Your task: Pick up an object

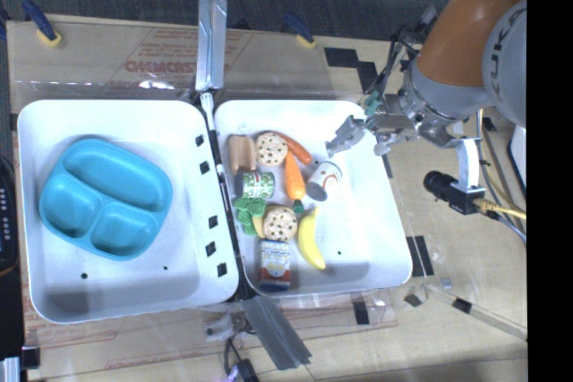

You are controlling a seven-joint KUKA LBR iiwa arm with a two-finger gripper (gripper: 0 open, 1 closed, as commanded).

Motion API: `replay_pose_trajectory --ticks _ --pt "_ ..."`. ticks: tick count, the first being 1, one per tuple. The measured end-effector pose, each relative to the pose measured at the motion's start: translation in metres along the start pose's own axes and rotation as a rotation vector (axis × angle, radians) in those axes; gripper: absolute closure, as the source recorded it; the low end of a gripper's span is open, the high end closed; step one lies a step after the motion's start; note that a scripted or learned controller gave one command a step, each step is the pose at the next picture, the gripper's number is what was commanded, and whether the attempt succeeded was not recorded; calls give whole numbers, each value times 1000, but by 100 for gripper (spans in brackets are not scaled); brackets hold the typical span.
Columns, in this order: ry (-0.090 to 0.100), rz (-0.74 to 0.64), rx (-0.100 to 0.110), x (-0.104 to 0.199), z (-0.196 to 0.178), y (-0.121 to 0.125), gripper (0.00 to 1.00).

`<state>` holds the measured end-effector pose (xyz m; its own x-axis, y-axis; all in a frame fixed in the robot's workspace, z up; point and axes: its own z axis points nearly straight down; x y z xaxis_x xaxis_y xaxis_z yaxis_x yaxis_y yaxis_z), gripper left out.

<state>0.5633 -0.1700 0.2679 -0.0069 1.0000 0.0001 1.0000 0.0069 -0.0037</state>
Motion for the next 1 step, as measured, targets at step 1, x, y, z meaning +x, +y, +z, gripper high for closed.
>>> replay_pose_trajectory --ticks 1 --pt "2 -130 5 -7 92 27 0"
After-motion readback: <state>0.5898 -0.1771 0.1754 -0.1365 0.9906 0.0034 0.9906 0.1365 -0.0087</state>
